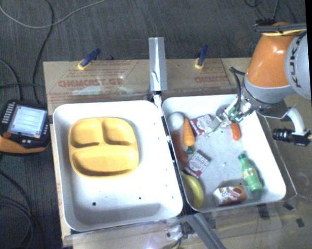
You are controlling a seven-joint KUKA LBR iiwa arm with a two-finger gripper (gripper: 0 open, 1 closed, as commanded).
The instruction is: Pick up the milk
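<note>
A small red-and-white carton (201,124), which I take for the milk, lies flat in the upper middle of the right bin (273,155). A similar small carton (197,162) lies lower down near the bin's left wall. A larger red-brown and white carton (230,194) lies on its side at the front. My gripper (223,118) hangs low at the upper carton's right edge, reaching in from the right under the orange band (271,60). I cannot tell whether it touches the carton.
In the right bin also lie a white egg (175,120), a carrot (187,132), a small orange piece (235,131), a green bottle (250,171) and a banana (193,190). The left bin (68,207) holds a yellow divided plate (104,146).
</note>
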